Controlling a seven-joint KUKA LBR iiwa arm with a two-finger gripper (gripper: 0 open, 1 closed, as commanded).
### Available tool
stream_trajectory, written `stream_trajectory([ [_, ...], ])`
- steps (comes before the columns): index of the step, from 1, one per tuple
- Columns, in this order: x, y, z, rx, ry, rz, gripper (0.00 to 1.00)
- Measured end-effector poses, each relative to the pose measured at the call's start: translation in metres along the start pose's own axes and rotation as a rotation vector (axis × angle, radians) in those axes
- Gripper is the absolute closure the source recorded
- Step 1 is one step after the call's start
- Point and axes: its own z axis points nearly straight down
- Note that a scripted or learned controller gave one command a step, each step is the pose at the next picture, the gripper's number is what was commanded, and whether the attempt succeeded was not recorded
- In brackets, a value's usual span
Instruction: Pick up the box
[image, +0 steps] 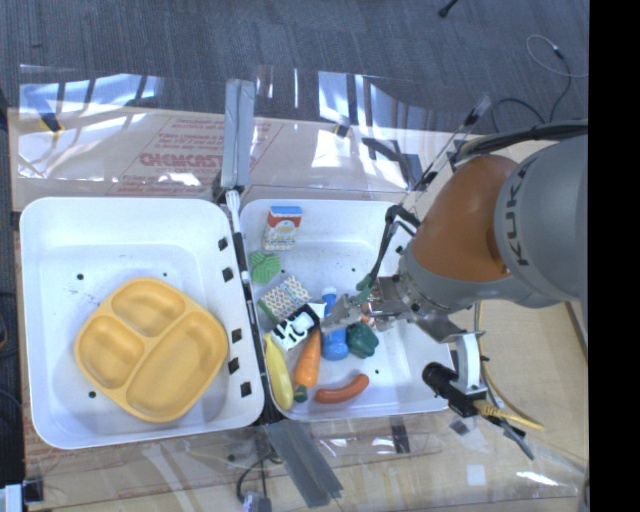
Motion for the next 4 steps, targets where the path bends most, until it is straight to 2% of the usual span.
stream_trajectory([
  [1, 0.047, -0.009, 0.002, -0.001, 0.000, -0.008, 0.00],
  [2, -0.008, 0.050, 0.083, -0.025, -0.002, -0.091, 0.00],
  [3, 0.019, 0.119, 0.089, -0.006, -0.002, -0.235, 0.00],
  [4, 0.018, 0.119, 0.089, -0.006, -0.002, -0.235, 0.00],
])
